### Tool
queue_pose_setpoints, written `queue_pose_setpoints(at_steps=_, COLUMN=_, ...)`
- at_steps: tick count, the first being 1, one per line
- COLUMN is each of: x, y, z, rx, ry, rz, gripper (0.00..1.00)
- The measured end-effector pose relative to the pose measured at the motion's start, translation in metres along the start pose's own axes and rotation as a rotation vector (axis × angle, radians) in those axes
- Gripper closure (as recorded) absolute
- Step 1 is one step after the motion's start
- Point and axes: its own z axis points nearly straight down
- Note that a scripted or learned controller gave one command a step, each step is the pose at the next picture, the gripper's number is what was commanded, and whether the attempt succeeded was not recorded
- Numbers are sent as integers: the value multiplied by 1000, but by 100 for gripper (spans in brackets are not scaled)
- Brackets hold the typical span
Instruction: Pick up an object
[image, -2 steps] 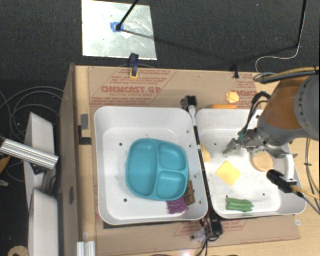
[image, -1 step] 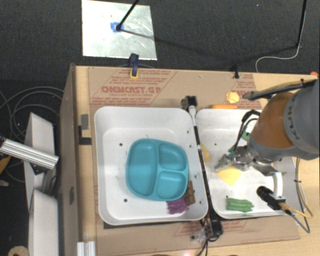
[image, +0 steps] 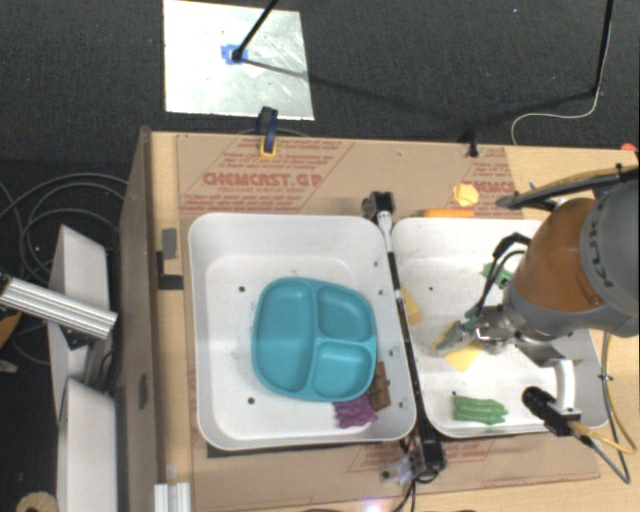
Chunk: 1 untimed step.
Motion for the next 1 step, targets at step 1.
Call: queue_pose_setpoints(at_steps=1, x=-31, y=114, z=-52, rx=-19, ry=-6, rz=-7, gripper=0)
